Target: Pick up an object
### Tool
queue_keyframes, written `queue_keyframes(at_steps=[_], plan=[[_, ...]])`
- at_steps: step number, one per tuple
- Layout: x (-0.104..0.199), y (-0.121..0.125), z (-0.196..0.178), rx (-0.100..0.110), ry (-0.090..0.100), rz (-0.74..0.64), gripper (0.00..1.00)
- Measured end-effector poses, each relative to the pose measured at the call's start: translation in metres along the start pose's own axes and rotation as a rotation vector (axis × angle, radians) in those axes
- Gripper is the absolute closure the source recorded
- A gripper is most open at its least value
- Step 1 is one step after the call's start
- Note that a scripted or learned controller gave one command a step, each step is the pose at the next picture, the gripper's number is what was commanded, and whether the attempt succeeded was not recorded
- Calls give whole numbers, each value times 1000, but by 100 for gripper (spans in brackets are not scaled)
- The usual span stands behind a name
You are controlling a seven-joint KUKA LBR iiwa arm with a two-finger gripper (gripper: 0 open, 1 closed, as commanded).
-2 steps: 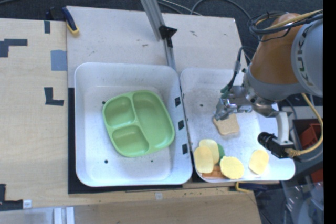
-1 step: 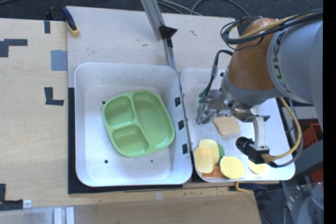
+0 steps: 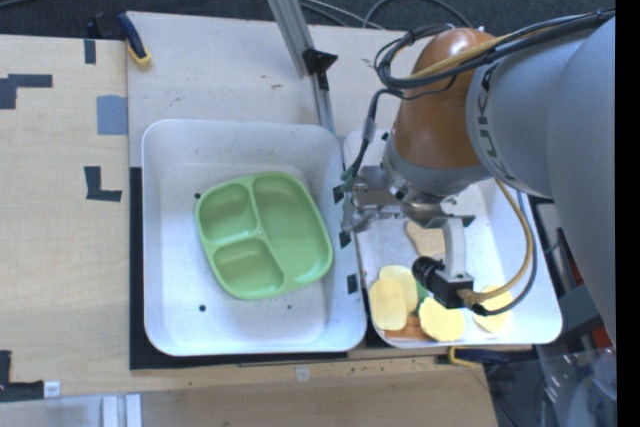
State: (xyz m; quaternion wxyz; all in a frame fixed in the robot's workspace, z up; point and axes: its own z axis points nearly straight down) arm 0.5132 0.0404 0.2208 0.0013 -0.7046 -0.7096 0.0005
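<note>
Smooth white bins (image 3: 160, 245), glossy green divided plate (image 3: 264, 235), rounded yellow pieces (image 3: 395, 295)

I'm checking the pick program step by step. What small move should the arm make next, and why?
Probably a short shift toward the near end of the right bin, then descend. The arm's wrist hangs over that bin, while the yellow pieces lie clustered at its near end. The green divided plate sits alone in the left bin, farther off.
</note>
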Motion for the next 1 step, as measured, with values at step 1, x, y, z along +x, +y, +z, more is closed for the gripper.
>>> queue_keyframes(at_steps=[1], plan=[[51, -3, 9, 2, 0, 0, 100]])
